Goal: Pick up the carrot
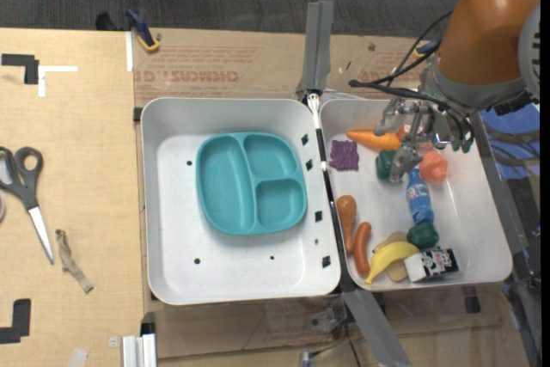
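While the arm reaches in from the right, the gripper (404, 152) hangs low over the upper part of the right bin (491, 211), and whether its fingers are apart or together cannot be told. The carrot (375, 139) lies on the bin floor near the upper left corner, its thick end just beside the gripper; contact cannot be confirmed. A purple grape bunch (344, 155) lies just below the carrot. A blue bottle (418, 198) lies below the gripper, with a dark green item (422, 233) at its lower end. A banana (390, 257) lies near the bin's lower edge. The left bin (163, 211) holds 1 teal plate (252, 183) with 3 compartments. Scissors (27, 193) lie on the bench at far left.
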`<act>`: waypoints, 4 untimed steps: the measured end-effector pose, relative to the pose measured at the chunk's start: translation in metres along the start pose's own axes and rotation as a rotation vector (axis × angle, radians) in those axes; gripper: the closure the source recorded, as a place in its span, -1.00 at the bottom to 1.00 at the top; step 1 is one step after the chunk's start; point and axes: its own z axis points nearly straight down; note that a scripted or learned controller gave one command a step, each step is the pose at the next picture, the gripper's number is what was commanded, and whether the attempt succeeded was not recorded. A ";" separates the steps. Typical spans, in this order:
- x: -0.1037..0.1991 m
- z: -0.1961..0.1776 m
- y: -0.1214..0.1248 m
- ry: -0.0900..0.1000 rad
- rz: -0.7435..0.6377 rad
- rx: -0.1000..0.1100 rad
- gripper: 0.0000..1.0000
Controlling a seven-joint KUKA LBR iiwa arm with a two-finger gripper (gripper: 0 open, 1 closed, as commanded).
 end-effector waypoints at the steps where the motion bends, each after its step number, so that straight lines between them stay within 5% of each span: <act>1: -0.035 0.101 -0.007 0.004 0.350 0.000 -1.00; 2: -0.039 0.105 -0.010 0.018 0.478 0.000 -1.00; 3: -0.038 0.106 0.002 0.015 0.791 0.004 -1.00; 4: -0.043 0.107 -0.006 0.024 0.943 0.007 -1.00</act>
